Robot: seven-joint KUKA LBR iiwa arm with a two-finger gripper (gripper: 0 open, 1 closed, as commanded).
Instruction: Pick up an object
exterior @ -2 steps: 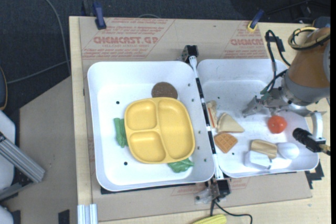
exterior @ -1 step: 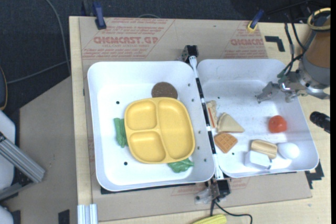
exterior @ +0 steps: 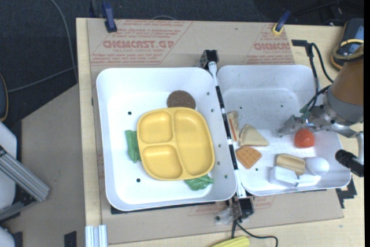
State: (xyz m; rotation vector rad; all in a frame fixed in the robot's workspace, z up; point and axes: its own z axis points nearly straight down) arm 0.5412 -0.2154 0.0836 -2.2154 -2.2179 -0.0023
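Right bin (exterior: pixel 260 81): gripper (exterior: pixel 295 123) beside tomato (exterior: pixel 304 138).

At the right edge of the frame the arm (exterior: pixel 348 89) shows a broad orange band over a rounded grey wrist section. Below that sits a paler, silvery-grey collar. From it the gripper (exterior: pixel 300 120) runs toward the frame's left as thin dark-grey metal parts with small pale fittings, blurred at the tips. A thin black cable (exterior: pixel 314 69) rises from the gripper body and bends over toward the upper part of the frame, ending in a small dark bracket
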